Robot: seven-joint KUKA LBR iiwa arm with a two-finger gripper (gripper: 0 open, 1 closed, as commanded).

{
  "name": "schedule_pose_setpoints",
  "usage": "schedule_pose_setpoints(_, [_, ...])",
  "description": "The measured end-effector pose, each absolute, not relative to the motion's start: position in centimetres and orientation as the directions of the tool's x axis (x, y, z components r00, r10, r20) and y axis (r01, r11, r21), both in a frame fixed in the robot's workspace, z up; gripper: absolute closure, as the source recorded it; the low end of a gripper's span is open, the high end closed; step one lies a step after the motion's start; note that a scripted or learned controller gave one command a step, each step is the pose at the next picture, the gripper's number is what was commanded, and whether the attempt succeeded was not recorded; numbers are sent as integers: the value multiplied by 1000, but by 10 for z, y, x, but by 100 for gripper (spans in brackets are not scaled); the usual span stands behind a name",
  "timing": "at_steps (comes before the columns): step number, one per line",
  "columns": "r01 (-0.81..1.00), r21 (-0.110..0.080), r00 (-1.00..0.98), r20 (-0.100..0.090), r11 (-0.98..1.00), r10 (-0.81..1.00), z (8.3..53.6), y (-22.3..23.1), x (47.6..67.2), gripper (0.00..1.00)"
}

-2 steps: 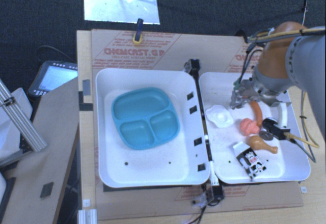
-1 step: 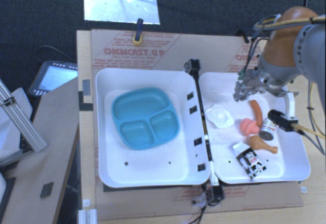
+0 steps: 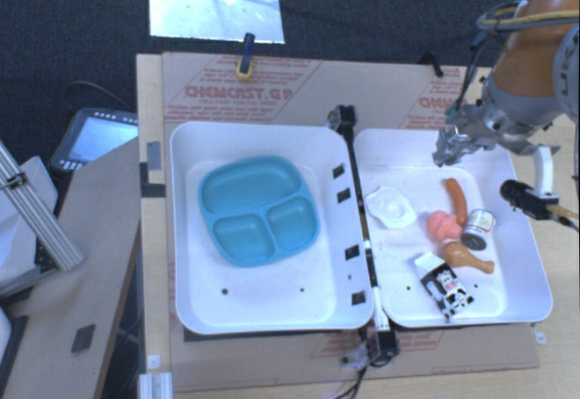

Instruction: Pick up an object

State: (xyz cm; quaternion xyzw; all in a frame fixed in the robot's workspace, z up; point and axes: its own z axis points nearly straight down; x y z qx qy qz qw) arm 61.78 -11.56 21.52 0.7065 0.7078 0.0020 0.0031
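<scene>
Surveying the worktop (image 3: 154, 234) from left to right, the view first meets the left white shallow plastic bin (image 3: 186, 207), which carries a light-blue moulded plastic tray with three compartments (image 3: 258, 209) lying flat near its middle. A black hinged divider (image 3: 355, 225) separates it from the right white shallow plastic bin (image 3: 517, 297), where the candidate objects are gathered. Leftmost there lies a flat white toy fried egg (image 3: 391, 206); it appears thin and low, offering little edge to pinch. Below and to its right sits a small black-and-white patterned box (image 3: 443, 285), probably light and stiff, best taken across its narrow faces. A pink, lumpy toy food piece (image 3: 442, 225) rests between an orange-red toy sausage (image 3: 456, 199) above and a tan toy chicken drumstick (image 3: 468, 257) below, touching or nearly touching both. The sausage looks light, rigid and smooth, so it may slip; taking it across the middle of its length seems safest. Just to the right lies a small silver tin can with a printed label (image 3: 478, 227), tipped on its side and liable to roll. The gripper (image 3: 450, 149) hangs over the bin's upper part, above the sausage and apart from it; whether its parts are spread or together cannot be told.
</scene>
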Motion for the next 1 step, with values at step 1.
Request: schedule_pose_setpoints(1, [1000, 6, -2, -2, 2, 1000, 268, -126, 617, 100])
